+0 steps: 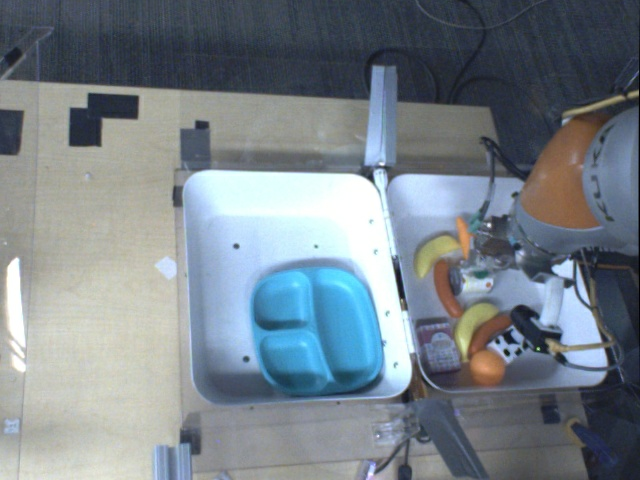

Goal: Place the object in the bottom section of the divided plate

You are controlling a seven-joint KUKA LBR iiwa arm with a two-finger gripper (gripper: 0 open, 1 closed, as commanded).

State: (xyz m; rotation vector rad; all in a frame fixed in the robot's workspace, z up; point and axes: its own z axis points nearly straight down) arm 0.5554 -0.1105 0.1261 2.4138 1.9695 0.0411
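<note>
A blue divided plate (318, 330) lies in the left white bin (215, 258), with two small sections on its left side and one large section on its right. All three sections look bare. My gripper (477, 268) hangs low in the right bin (420, 193), among the toy foods. It sits just right of a red-orange sausage (446, 290) and a yellow banana (432, 253), and just below an orange carrot (462, 236). The wrist hides what is directly under it.
Nearer the right bin's front lie a second banana (474, 325), an orange (487, 367), a maroon packet (436, 345) and a black-and-white item (515, 343). A metal divider rail (382, 118) runs between the bins. Cables trail at the right.
</note>
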